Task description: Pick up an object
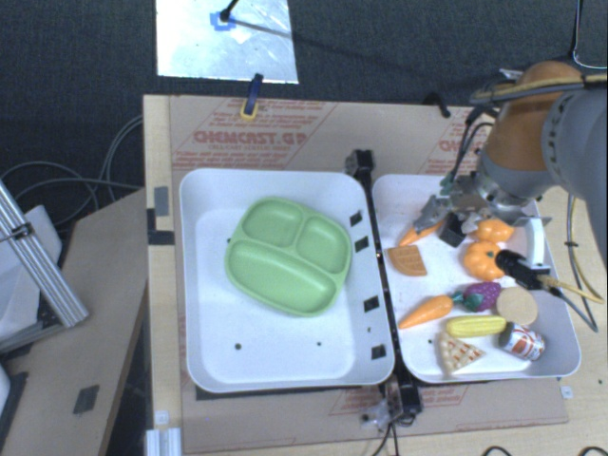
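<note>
The right bin (399,202) holds several toy foods: a carrot (425,312), a second carrot (419,229), a brown cracker (408,260), a purple fruit (481,296), a yellow corn cob (475,327), a pizza slice (459,354), a small can (521,342), a beige disc (518,304) and two orange fruits (483,259). My gripper (485,247) is low over the bin's upper right part. Its dark fingers (454,228) stand apart on either side of the orange fruits, open.
The left bin (204,350) contains a green divided plate (288,255). A black divider with clips (366,226) runs between the bins. The arm's grey body and orange band (541,112) hang over the right bin's far corner. Cables (579,283) trail at the right edge.
</note>
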### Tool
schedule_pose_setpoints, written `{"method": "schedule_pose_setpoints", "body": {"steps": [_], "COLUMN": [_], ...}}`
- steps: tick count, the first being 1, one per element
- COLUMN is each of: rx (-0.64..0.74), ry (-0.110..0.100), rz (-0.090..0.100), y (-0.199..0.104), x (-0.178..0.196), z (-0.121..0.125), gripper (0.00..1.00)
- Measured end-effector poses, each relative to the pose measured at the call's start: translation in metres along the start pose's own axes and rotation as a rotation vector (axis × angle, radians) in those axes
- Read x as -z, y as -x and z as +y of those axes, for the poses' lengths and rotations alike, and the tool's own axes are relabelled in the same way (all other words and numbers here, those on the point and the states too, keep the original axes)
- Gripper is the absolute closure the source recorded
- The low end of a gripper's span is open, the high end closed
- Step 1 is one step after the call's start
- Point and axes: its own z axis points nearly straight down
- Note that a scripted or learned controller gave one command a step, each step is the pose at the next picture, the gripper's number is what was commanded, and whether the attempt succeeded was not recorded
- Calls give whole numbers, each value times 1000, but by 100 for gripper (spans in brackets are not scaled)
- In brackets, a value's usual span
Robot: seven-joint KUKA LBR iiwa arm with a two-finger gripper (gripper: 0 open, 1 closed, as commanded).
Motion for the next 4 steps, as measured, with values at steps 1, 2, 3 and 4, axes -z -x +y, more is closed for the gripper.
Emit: {"method": "schedule_pose_setpoints", "body": {"steps": [1,2,3,4], "rx": [-2,-2,1,2], "ry": [20,27,5,7], "rz": [-4,-9,-1,-1], "y": [1,3,8,8], "x": [-28,-17,30,85], "z": [6,8,17,18], "gripper": [0,100,100,100]}}
